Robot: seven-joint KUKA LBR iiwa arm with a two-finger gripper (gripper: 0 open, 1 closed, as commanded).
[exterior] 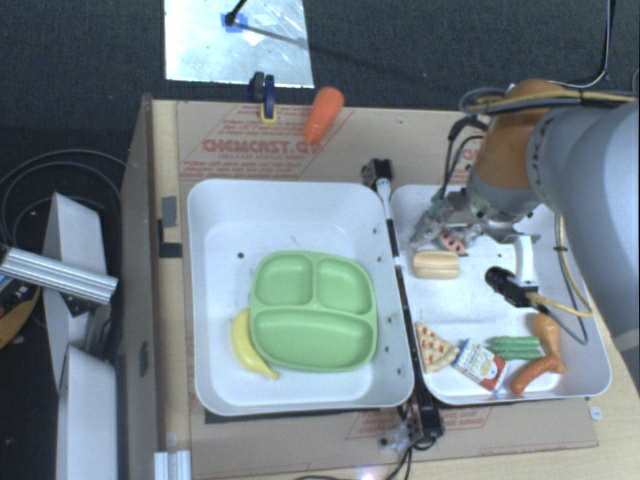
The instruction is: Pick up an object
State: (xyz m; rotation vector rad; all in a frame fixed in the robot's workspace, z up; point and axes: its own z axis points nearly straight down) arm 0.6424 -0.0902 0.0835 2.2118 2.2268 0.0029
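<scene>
Grey arm (580, 168) reaching in from right of camera view, orange-banded wrist bent down over right bin's (600, 373) far end. Gripper (447, 230) low, just behind bread roll (435, 264); whether claw open or shut, cannot tell. Approach step, likely; nothing seen gripped. Next: settling over one item, closing, lifting. Other candidates near front: pizza slice (436, 348), green beans (515, 347), sausage (537, 372). Green tray (313, 311), banana (248, 346) in left bin (290, 208).

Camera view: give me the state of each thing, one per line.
Green tray: flat in the left bin.
Banana: lying against the tray's left edge.
Bun: lying in the right bin, below the gripper.
Pizza slice: flat.
Carrot: lying outside the bins.
</scene>
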